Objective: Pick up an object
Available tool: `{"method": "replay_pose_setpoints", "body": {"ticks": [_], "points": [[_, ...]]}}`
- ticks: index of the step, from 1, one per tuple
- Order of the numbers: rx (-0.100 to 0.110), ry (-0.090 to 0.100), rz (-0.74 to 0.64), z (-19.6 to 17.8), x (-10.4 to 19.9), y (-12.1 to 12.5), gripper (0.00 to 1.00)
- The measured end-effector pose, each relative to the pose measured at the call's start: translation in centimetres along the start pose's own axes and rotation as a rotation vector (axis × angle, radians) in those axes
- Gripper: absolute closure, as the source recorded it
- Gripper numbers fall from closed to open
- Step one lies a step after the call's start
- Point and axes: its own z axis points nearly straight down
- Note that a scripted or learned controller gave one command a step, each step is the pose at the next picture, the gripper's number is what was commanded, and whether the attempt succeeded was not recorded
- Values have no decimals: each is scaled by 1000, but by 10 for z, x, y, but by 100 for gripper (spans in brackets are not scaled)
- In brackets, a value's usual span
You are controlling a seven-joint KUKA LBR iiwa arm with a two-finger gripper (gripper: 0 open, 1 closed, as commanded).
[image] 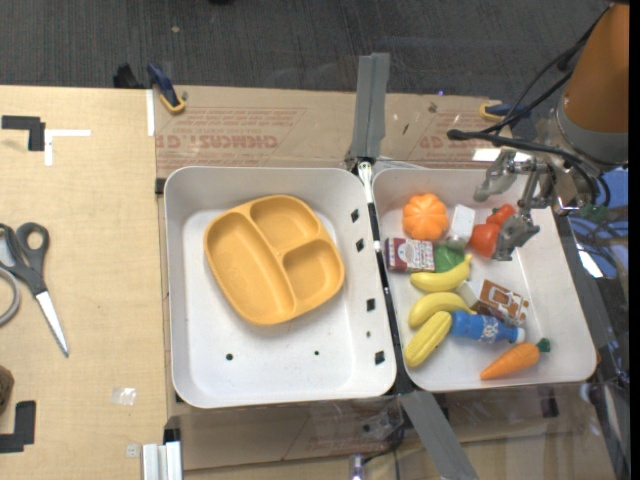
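The right bin (570, 298) holds several toy foods: an orange mandarin (425, 216), a red fruit (486, 236), a white block (463, 218), a dark red carton (409, 255), two bananas (438, 280), a yellow piece (425, 340), a blue bottle (480, 328), a brown packet (501, 300) and a carrot (512, 360). My gripper (508, 209) hangs over the bin's far right part. Its fingers stand apart, one near the bin's back wall and one beside the red fruit. The red fruit sits at the fingers, and nothing is lifted.
The left bin (190, 368) holds a yellow divided plate (275, 258). Scissors (35, 278) lie on the wooden bench at far left. A blue clip (165, 88) sits behind the left bin. Cables trail at the right edge.
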Motion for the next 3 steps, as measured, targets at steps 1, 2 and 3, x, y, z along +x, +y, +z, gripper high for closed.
{"method": "replay_pose_setpoints", "body": {"ticks": [1,2,3], "points": [[1,-1,194,109,-50,20,0],[0,-4,237,166,-54,19,0],[0,-2,309,177,-20,-7,0]]}}
